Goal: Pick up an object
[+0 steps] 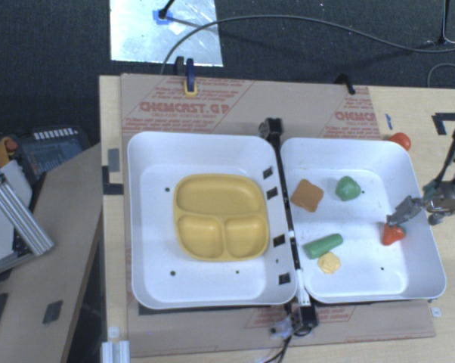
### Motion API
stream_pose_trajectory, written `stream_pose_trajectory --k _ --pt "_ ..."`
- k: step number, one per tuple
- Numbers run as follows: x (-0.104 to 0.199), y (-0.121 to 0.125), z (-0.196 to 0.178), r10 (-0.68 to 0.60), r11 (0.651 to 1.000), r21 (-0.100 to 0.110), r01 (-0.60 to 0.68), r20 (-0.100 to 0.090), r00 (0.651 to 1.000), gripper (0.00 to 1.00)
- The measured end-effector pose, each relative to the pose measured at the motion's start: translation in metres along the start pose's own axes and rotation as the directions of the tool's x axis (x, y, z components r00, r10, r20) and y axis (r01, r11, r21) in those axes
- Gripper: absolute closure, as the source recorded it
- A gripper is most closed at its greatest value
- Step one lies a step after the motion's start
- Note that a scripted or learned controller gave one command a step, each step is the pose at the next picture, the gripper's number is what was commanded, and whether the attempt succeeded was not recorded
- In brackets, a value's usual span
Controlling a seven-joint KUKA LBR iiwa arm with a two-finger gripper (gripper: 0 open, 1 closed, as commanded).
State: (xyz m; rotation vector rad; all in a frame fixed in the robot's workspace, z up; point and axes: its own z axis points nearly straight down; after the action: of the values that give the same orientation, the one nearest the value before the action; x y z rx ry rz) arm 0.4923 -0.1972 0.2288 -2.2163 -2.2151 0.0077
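The gripper [406,212] hangs with its fingers seemingly slightly parted, directly above the small red object [393,235], possibly a toy tomato.

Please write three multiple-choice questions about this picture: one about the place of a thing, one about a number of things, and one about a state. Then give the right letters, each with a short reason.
1. Where does the yellow divided tray lie?
A. in the left bin
B. in the right bin
C. on the floor

2. How many green objects lie in the right bin?
A. none
B. one
C. two

3. How does the gripper stand to the red object?
A. it holds the object high above the bin
B. it is low at the bin's right side, right by the object
C. it hangs over the yellow tray

Answers:
1 A: the tray sits in the left bin.
2 C: a round green object and a long green object lie there.
3 B: the gripper tip is just above the red object; a grasp cannot be confirmed.
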Motion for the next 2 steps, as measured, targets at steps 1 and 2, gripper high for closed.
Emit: stream_pose_trajectory --k 1,2 --pt "0.001 0.003 -0.005 -0.004 1.0 -0.011 0.004 0.003 1.0 0.0" --pt "-0.009 0.004 0.051 -0.001 1.0 -0.007 0.001 0.002 1.0 0.0"
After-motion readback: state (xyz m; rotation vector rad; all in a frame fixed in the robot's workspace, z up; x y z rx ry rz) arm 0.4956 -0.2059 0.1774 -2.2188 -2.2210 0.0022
